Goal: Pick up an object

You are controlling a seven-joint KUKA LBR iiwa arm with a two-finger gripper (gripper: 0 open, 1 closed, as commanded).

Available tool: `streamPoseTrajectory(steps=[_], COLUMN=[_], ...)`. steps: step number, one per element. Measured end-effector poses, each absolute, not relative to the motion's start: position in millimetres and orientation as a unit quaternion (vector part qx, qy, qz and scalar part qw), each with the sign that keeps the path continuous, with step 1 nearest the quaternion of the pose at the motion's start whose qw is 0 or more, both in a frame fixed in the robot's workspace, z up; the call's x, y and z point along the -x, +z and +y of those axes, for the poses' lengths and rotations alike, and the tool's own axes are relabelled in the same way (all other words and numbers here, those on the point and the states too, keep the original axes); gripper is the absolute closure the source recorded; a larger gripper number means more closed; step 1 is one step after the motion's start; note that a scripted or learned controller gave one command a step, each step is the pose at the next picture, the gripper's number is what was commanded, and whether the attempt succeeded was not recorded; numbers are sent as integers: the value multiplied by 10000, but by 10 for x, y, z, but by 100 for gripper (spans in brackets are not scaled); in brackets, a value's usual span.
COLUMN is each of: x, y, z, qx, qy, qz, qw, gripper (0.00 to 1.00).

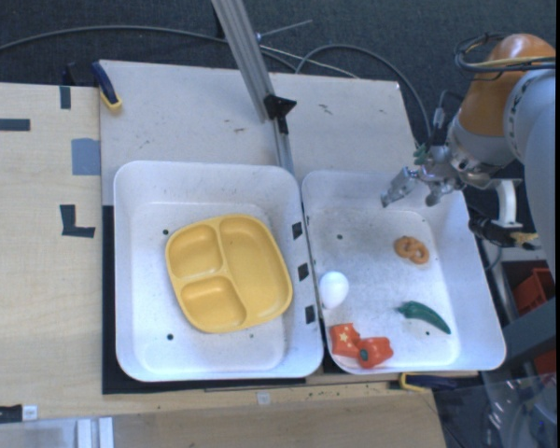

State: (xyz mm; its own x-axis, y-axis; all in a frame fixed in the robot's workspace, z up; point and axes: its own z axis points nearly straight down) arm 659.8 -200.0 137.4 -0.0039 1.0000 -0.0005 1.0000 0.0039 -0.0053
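Note:
In the right bin (355, 203) lie a brown pretzel-like piece (412, 248), a white egg-shaped ball (333, 288), a green pepper-shaped toy (424, 315) and a red-orange toy (360, 344) at the near edge. My gripper (413, 187) hangs over the bin's far right corner, above and behind the brown piece, with its fingers spread and nothing between them. The grey arm with its orange band (500, 82) comes in from the upper right.
The left bin (140, 343) holds a yellow divided plate (228, 271). A metal pole (247, 45) slants over the bench behind the bins. Cables run along the far side. A blue-and-yellow clamp (106, 87) sits at the bench's far left corner.

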Motion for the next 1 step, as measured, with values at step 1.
streamPoseTrajectory(steps=[1], x=[-6594], y=[859], z=[-1986], qx=[7058], qy=[16], qz=[-7084], qw=[1], gripper=[0])
